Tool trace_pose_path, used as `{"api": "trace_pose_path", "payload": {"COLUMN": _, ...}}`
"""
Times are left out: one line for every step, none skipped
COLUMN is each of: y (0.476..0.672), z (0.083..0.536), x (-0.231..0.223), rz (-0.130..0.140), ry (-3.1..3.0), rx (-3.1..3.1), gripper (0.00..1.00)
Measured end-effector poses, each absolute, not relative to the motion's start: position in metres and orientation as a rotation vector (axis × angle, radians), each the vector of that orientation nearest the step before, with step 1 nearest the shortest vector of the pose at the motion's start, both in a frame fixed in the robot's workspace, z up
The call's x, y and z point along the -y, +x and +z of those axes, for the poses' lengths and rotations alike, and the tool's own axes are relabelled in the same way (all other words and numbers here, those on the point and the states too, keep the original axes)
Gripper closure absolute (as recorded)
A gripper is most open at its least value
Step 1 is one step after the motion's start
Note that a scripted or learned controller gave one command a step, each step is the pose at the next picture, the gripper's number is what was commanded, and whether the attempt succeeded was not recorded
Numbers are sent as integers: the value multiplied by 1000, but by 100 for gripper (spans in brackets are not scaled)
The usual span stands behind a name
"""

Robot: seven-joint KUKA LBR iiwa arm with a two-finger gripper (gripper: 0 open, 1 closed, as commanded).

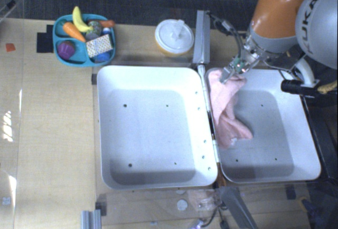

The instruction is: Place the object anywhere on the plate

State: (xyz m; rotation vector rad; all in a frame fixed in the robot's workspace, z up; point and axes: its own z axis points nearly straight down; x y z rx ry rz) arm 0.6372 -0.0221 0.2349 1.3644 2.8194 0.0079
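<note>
Pinching the far top corner of the pink cloth [228, 112], the gripper [233, 70] hangs closed at the right bin's [274, 170] far-left rim, the cloth draped down that bin's left wall, while the left bin [153, 125] offers open floor beside the yellow plate [174, 37].

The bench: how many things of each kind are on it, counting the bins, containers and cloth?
White bins: 2
Pink cloth: 1
Blue compartment tray of toy food: 1
Yellow container with white lid: 1
Total: 5
</note>
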Motion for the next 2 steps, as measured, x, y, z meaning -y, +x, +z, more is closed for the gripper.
{"api": "trace_pose_path", "payload": {"y": 640, "z": 231, "x": -25, "rz": 7, "ry": 775, "rx": -3033, "gripper": 100}}
{"api": "trace_pose_path", "payload": {"y": 632, "z": 241, "x": -76, "rz": 7, "ry": 158, "rx": -3124, "gripper": 100}}
